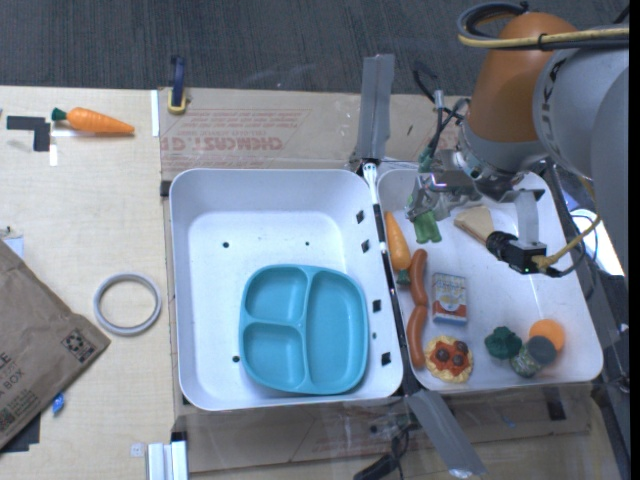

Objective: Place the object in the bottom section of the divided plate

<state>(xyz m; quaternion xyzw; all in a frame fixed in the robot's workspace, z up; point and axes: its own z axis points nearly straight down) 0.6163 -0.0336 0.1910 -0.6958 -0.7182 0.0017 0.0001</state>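
Note:
The blue divided plate (304, 329) lies in the left bin (200, 268), with two small sections on its left and one long section on its right. My gripper (430, 204) hangs over the top left corner of the right bin (580, 313). A small green toy piece (428, 228) sits right under its tip, touching or nearly touching it. The gripper body hides how the piece is held. Nothing lies on the plate.
The right bin holds an orange carrot (398, 240), two red sausages (417, 272), a pale wedge (478, 224), a small box (450, 298), a pizza slice (449, 358), broccoli (503, 343) and an orange ball (547, 332). On the bench to the left lie another carrot (95, 121) and a tape ring (127, 302).

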